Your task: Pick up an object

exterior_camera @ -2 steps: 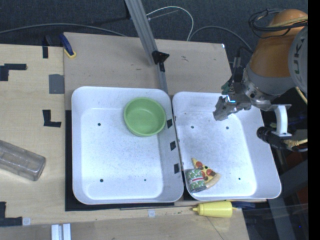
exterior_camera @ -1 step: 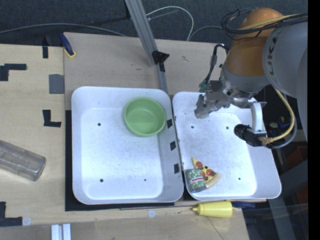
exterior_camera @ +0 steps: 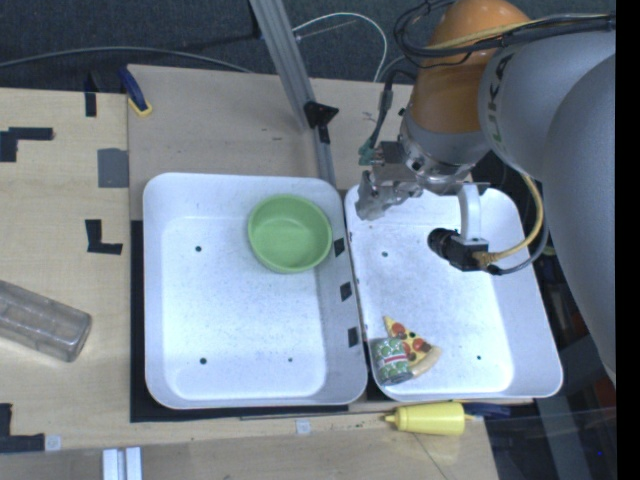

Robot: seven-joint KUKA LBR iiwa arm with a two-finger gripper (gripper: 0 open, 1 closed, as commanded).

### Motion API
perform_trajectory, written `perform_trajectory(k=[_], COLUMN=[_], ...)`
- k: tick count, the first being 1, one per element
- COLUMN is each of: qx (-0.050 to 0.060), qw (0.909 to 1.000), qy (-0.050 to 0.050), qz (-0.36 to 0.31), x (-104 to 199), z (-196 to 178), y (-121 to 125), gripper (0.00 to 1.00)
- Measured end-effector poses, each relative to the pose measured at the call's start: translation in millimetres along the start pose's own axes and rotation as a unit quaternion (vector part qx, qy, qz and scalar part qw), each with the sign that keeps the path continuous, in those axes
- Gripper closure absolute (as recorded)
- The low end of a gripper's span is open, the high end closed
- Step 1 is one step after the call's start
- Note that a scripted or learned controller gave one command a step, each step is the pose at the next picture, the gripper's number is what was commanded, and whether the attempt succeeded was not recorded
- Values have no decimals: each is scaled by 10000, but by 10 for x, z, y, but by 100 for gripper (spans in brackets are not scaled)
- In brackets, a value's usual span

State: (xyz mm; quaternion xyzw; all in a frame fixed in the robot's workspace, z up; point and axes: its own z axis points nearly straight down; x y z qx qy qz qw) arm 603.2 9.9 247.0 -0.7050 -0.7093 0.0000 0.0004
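Bins sit side by side on the bench: a green bowl (exterior_camera: 290,232) lies in the left bin (exterior_camera: 180,298), near its back right corner, and a pizza-slice toy (exterior_camera: 403,351) lies in the right bin (exterior_camera: 500,338), at the front left beside the divider. Gripper (exterior_camera: 372,200) hangs over the right bin's back left corner, well apart from the toy. Whether it is clenched or released, I cannot tell. A yellow bottle (exterior_camera: 432,419) lies just outside the right bin's front rim.

The gripper (exterior_camera: 377,200) hangs over the right bin's (exterior_camera: 500,368) far left corner.
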Motion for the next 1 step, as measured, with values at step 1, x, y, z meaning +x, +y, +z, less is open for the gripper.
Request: perform_trajectory(k=[1], qx=[4], qw=[10000], qy=[2], qz=[-4], x=[584], z=[114], y=[221], gripper=[100])
